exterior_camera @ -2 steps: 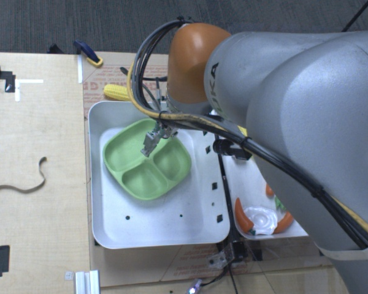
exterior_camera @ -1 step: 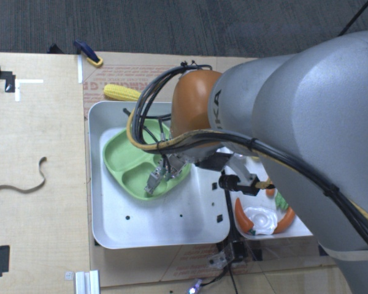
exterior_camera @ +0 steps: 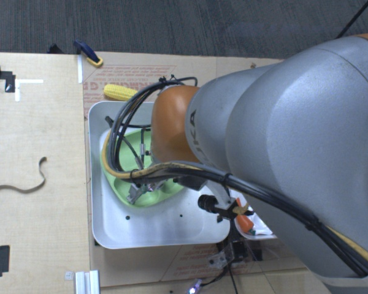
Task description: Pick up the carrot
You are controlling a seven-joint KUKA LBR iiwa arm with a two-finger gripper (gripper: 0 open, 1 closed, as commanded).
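A corn cob lies beyond the white bin, up-left of the gripper. The gripper hangs over a green plate; whether it is open or closed cannot be told. The orange carrot lies well right, beside the bin's corner.

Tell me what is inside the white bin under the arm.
A light green object lies in the white bin, with the gripper down at it. The arm covers the bin's right part, so what lies there cannot be seen.
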